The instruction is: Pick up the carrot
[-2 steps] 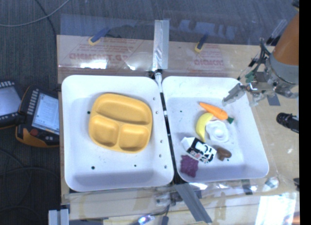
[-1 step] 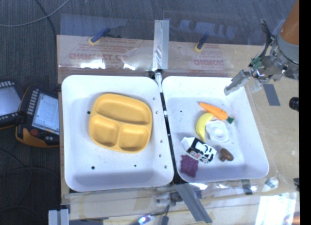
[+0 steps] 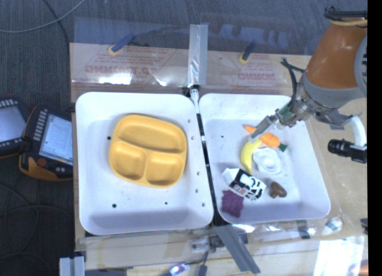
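Knobbly purple grapes, smooth orange carrot, slim gripper beside it

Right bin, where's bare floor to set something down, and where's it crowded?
In the right bin, bare floor lies along the left wall above the milk carton, left of the banana. It is crowded around the carrot, fried egg and grapes.

setting: robotics lab | evidence: teach pendant (left of bench), white bins, loose cables
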Motion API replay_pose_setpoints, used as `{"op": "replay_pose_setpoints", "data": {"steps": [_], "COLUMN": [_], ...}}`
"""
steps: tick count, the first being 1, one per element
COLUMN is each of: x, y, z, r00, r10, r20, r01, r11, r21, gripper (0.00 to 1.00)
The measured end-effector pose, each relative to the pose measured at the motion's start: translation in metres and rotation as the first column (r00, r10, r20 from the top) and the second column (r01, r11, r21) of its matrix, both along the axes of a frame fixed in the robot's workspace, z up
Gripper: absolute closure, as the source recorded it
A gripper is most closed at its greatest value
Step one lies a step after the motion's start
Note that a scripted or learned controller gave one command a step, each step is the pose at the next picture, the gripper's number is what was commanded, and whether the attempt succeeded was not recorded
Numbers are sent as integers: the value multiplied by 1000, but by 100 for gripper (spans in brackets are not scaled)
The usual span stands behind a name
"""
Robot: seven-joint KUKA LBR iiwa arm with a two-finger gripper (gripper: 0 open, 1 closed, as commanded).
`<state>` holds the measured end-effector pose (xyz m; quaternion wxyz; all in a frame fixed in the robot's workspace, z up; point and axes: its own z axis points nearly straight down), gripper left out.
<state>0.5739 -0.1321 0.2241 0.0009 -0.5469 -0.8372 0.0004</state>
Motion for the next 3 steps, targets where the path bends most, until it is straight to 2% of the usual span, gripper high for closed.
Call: {"op": "replay_pose_setpoints", "data": {"steps": [1,2,3], "x": [17,54,56], "y": [-41,-45,-43], "z": [-121,-133,-121], "r00": [995,994,994], "r10": [103,108,108], "r20": [3,12,18], "r01": [-103,-108,-108], "r11": [995,994,994], "r21": [1,-1,1], "gripper": [0,0,100]}}
